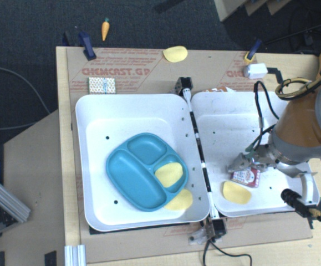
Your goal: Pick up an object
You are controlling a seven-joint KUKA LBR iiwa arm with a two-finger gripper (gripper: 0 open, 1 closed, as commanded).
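Gripper [253, 160] is down in the right bin [227, 121], right on top of a red-and-white packet [244, 176]; can't tell its state. Packet lies flat, long axis roughly left-right, beside a yellow piece [236, 192]
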